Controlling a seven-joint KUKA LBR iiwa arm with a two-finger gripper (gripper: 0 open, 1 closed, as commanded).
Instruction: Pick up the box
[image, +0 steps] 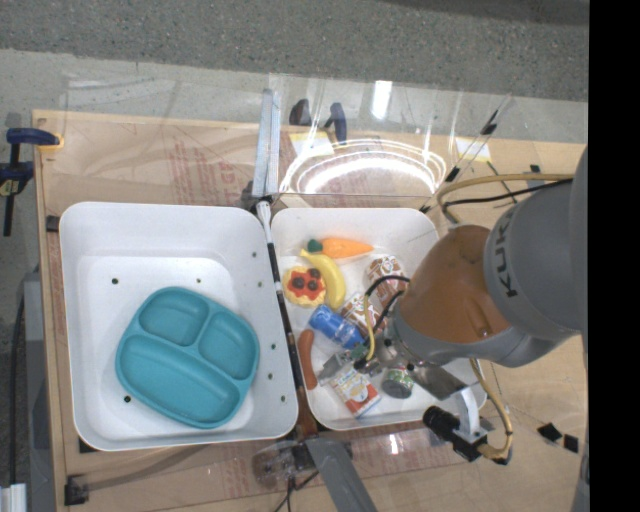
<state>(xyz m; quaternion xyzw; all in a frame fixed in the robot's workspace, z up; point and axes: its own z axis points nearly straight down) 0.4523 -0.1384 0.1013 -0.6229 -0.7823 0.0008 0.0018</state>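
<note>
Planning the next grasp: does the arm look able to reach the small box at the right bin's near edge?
Probably yes: the box lies uncovered beside the hot dog, and the arm hangs right over that bin.

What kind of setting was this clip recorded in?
Probably a robotics lab's bin-picking bench: two shallow white bins on a plywood benchtop, a grey-and-orange KUKA arm reaching over toy food such as a yellow plastic banana, and blue clamps at the bench edge.

1. Left white bin (100, 225), holding a teal three-compartment tray (187, 355).
2. Right white bin (410, 222), holding a toy carrot (342, 246), banana (328, 274), pizza slice (304, 286), blue can (334, 326) and sausage (307, 358).
3. Blue clamp (18, 160) at the bench's left edge.
</note>
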